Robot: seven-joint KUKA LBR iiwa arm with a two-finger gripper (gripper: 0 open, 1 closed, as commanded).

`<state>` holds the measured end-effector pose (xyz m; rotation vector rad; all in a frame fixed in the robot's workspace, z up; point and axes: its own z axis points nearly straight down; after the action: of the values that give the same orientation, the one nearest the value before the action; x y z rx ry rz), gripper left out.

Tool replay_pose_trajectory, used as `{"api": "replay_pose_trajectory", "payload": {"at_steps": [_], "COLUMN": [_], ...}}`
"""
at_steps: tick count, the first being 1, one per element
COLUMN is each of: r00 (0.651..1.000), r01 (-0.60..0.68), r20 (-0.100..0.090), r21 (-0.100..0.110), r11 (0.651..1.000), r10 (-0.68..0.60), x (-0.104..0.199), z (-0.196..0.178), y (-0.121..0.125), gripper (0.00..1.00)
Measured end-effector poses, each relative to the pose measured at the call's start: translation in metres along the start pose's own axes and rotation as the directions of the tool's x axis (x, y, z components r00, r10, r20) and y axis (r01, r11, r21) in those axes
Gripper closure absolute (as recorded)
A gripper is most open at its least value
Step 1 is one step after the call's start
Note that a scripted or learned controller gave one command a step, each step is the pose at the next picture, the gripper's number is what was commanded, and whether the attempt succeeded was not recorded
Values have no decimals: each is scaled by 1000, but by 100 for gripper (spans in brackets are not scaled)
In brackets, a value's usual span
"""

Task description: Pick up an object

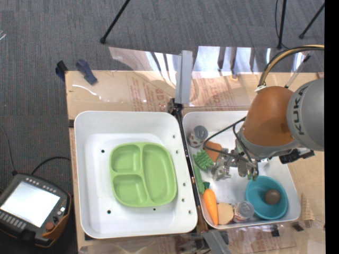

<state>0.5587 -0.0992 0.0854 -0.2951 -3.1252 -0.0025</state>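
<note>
gripper (229,166) hangs low over the middle of the right bin (280,169), beneath the grey arm (288,121) with its orange band; whether it is wide or narrow cannot be told. just beside it, toward the bin's left wall, lie a green toy (203,160) and an orange-brown piece (212,151). a carrot (211,205) rests at the near left corner, a blue bowl (266,198) near the near right corner. the left bin (95,142) carries a green divided plate (143,174).
</note>
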Motion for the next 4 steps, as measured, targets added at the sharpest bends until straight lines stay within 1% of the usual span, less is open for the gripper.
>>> {"api": "replay_pose_trajectory", "payload": {"at_steps": [1, 2, 3, 4], "r00": [978, 986, 944, 944], "r01": [-208, -166, -330, -329], "r20": [1, 1, 2, 2], "r21": [0, 1, -1, -1], "r11": [978, 986, 944, 944], "r10": [208, 166, 330, 329], "x": [-83, -65, -91, -91], "z": [0, 0, 0, 0], "y": [-19, -105, -88, -87], "gripper": [100, 100, 100, 0]}}
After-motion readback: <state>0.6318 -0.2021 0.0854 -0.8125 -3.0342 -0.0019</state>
